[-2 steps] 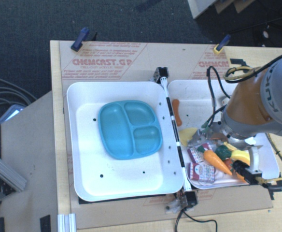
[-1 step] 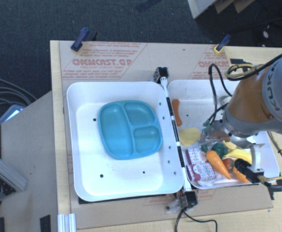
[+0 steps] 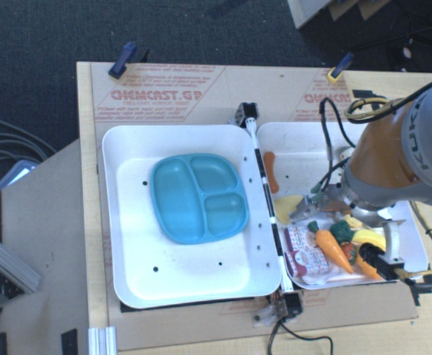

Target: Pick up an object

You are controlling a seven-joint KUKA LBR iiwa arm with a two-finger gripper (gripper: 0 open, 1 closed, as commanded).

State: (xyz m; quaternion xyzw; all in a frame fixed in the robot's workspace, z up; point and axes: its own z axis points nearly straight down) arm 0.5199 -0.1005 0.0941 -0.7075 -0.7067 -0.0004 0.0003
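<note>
My gripper (image 3: 314,207) is down inside the right bin (image 3: 297,135), near its middle, under the orange-banded wrist (image 3: 379,161). Just left of it lies a pale yellow piece (image 3: 288,203). Right below it are a carrot (image 3: 333,248), a green toy item (image 3: 342,231), a yellow banana-like piece (image 3: 369,237) and a white and pink packet (image 3: 303,256). An orange sausage (image 3: 270,170) lies apart by the bin's left wall. The arm hides the bin's right part.
The left bin (image 3: 120,198) holds a blue divided plate (image 3: 200,197). A black clamped ridge (image 3: 264,191) separates the two bins. Cables (image 3: 342,117) loop over the right bin's far edge. A second small orange piece (image 3: 369,270) lies by the near right corner.
</note>
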